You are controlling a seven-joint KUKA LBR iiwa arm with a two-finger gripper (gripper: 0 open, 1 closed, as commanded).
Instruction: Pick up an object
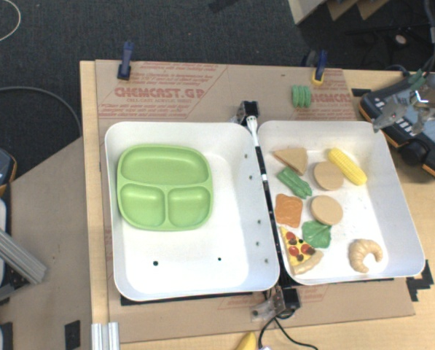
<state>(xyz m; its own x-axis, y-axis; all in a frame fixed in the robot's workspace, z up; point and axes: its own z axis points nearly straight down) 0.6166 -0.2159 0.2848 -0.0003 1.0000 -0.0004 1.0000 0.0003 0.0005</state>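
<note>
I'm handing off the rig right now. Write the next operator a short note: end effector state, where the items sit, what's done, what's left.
End effector: off the right bin's far right corner, above the bench; I cannot tell whether it is open or shut, and nothing shows in it.
Right bin: corn cob, croissant, pizza slice, two round tan pieces, green toy foods, other toy foods.
Left bin: green divided plate.
Done: nothing picked yet.
Left: pick one object.

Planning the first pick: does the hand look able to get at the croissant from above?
Probably yes. The croissant lies alone near the right bin's front corner, apart from the other toy food, with nothing over it.
</note>
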